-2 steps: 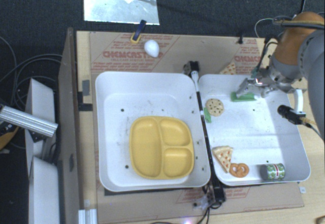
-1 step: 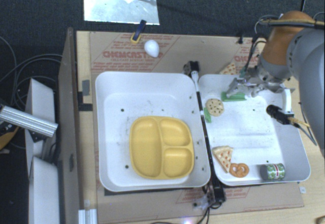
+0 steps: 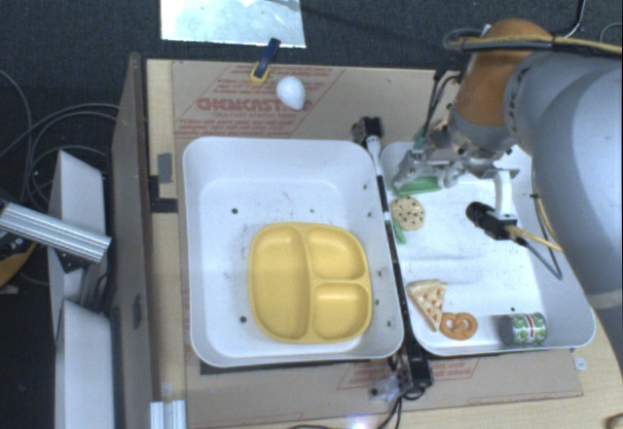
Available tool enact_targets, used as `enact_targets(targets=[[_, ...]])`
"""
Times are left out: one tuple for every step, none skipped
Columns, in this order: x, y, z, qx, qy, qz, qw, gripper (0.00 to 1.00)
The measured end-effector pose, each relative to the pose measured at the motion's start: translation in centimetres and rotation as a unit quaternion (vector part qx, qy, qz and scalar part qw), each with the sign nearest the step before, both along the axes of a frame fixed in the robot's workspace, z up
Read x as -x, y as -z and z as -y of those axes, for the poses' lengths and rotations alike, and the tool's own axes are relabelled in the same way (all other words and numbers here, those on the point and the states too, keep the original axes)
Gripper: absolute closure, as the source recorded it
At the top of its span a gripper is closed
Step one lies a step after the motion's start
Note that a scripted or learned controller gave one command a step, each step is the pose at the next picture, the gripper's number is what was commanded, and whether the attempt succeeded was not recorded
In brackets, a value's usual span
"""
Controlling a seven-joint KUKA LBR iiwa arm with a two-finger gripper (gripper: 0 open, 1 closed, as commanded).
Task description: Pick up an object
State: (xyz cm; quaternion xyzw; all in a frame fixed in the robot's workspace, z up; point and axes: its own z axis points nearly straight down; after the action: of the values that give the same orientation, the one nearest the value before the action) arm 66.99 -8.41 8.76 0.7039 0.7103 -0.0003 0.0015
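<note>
1. The gripper (image 3: 428, 174) sits at the upper left of the right bin (image 3: 574, 320); its metal parts blur together, so the fingers cannot be made out.
2. A green thing (image 3: 417, 185) under the gripper is mostly covered; what it is stays unclear.
3. The arm (image 3: 574, 155) is cut off by the right edge and hides the bin's upper right corner.
4. The can (image 3: 524, 328) label is too small to read.

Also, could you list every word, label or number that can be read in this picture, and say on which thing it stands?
"CHEMCAST": red print on the cardboard sheet under the bins, behind the left bin; blurred, so the reading is uncertain.
Smaller red lines around that word: too blurred to read.
Red print on the cardboard along the front edge: too small to read.
Label on the small green can in the right bin: too small to read.
</note>
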Motion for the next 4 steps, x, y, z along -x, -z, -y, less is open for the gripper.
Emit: enact_targets(targets=[[0.0, 0.0, 4.6, -0.0009, 0.005, 0.003, 1.0000, 0.00], [0.0, 0.1, 6.1, -0.0009, 0.004, 0.003, 1.0000, 0.00], [-0.3, -1.4, 6.2, 0.0010, 0.003, 0.008, 1.0000, 1.00], [-0.3, -1.4, 6.2, 0.0011, 0.003, 0.007, 1.0000, 0.00]])
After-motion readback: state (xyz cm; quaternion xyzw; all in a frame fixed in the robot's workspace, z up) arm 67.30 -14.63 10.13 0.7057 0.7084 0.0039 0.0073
